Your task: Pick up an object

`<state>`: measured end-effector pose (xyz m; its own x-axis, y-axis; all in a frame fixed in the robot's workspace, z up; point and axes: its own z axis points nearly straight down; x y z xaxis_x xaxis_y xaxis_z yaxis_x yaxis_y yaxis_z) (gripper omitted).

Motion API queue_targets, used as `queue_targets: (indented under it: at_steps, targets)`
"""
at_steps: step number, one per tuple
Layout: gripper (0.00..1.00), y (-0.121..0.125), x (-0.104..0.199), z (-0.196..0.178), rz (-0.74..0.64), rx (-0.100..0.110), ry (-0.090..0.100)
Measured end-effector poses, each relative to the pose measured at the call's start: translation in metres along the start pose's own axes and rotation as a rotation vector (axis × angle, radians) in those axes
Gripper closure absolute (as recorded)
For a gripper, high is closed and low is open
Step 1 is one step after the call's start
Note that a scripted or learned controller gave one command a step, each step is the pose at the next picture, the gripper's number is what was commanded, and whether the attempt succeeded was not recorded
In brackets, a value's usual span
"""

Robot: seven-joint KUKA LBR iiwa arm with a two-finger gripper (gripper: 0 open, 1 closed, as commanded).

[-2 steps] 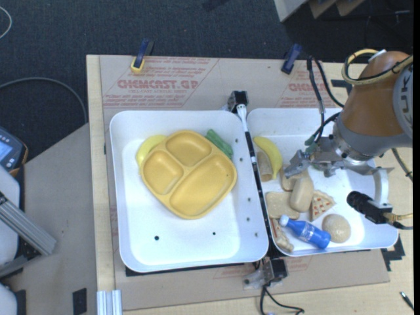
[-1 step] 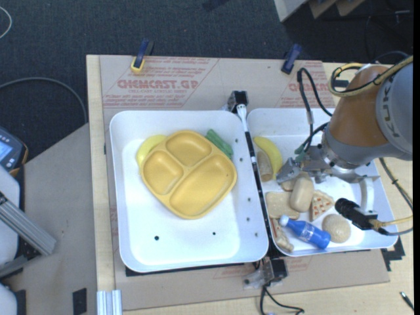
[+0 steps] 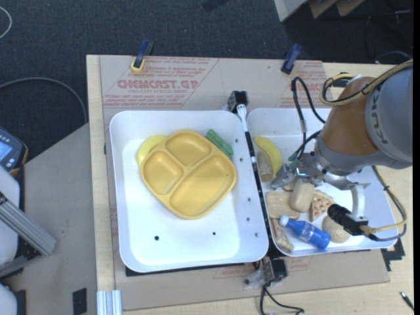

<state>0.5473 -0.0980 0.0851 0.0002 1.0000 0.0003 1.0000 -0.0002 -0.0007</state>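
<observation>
A brown board (image 3: 197,81) clamped over dark carpet (image 3: 98,18) carries two white bins. The left bin (image 3: 131,228) holds a yellow divided tray (image 3: 189,172), a green piece (image 3: 220,143) at its 1 o'clock. The arm (image 3: 367,123) bends down from 3 o'clock into the right bin (image 3: 384,205); its gripper (image 3: 298,176) sits low among beige toy foods (image 3: 302,199), a blue bottle (image 3: 307,233) at its 6 o'clock. Its grip cannot be told.

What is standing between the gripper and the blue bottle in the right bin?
Nothing visible blocks it. The gripper is low in the right bin over the pale food pieces, and the blue bottle lies just beyond them, toward the near edge, uncovered on top. Those pieces crowd close beside it.
</observation>
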Motion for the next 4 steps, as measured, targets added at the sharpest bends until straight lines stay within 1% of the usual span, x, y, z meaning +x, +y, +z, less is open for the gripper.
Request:
queue_targets:
  at_steps: [1,2,3,4]
  targets:
    - [1.00,0.003,-0.001,-0.014,0.001,-0.010,-0.002]
    - [1.00,0.010,-0.005,-0.075,-0.001,-0.008,-0.002]
    - [1.00,0.014,0.003,-0.122,-0.002,-0.008,-0.002]
    - [1.00,0.015,0.003,-0.141,-0.001,-0.006,-0.002]
